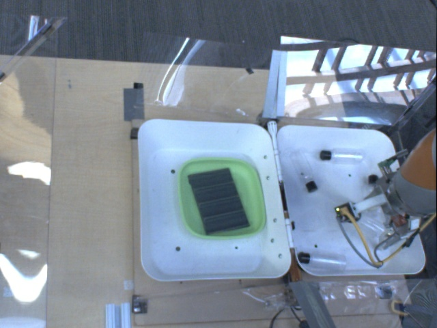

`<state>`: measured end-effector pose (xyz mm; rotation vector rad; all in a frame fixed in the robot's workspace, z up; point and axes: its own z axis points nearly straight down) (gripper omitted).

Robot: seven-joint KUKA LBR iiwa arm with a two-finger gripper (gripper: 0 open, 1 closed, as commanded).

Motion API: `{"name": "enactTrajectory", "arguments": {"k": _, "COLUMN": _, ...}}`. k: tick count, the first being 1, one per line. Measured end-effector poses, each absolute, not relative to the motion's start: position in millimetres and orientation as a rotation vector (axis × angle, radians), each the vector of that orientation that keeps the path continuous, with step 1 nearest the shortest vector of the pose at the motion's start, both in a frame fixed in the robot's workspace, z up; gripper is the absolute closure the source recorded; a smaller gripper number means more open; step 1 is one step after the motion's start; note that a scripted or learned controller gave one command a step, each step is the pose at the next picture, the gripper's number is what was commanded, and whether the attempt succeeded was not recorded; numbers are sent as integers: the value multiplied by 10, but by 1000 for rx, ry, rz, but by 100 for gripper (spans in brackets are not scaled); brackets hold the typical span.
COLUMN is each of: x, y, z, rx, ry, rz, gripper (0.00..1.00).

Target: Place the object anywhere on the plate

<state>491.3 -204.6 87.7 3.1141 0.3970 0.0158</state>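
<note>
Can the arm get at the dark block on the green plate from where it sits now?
Probably yes. The dark block lies flat and uncovered on the green plate in the left bin. The arm is over the right bin; only the low rims between the bins lie on its way.

Two shallow white bins sit side by side on the counter: the left bin and the right bin. In the left bin there is one green plate, and on it lies one dark ridged block, at the plate's centre. In the right bin I count three clear tubes with black caps: one toward twelve o'clock, one toward seven o'clock, and one at ten o'clock. One arm reaches in at three o'clock, trailing one looped yellow cable.
</note>
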Motion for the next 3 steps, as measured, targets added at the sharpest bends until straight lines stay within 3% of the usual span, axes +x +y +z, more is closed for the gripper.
{"name": "enactTrajectory", "arguments": {"k": 1, "x": 4883, "y": -2048, "z": 1261, "rx": 3125, "ry": 327, "rz": 5, "gripper": 0}}
{"name": "enactTrajectory", "arguments": {"k": 2, "x": 4894, "y": -2054, "z": 2951, "rx": 3119, "ry": 330, "rz": 12, "gripper": 0}}
{"name": "enactTrajectory", "arguments": {"k": 3, "x": 5213, "y": -1451, "z": 3046, "rx": 3120, "ry": 329, "rz": 10, "gripper": 0}}
